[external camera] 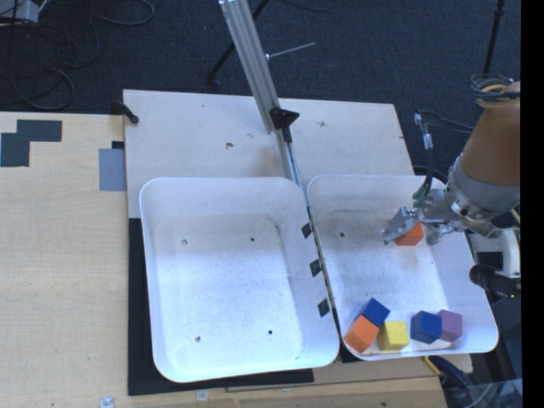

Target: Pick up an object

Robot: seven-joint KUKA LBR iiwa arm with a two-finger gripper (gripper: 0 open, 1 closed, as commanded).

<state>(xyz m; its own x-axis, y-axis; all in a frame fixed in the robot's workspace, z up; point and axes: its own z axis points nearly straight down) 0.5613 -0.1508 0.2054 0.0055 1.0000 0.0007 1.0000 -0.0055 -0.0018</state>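
Tool over the right bin, upper right part, arm reaching in from the right. Orange-red block sitting at the fingertips, grey fingers on either side of it, so looks clenched on the block. Cannot tell whether the block is lifted clear of the bin floor or resting on it; slant view gives no clean height cue.

Rest of the blocks clustered at the near edge of the right bin, well apart from the tool: orange block, blue block touching it from behind, yellow block just beside, second blue block, purple block at the far right of the row. None disturbed by the tool's present position.

Left bin bare white floor with a few dark specks. Slanted metal rail running down to the divide between the bins, clear of the arm.

Progress call: grasp stage apparently reached, block between the fingers. Left to do: confirm the lift, get the block visibly off the floor and hold it. Grip looks near the block's upper edge, so slip on the raise is the likely failure. Not counting as done until clearance shows.
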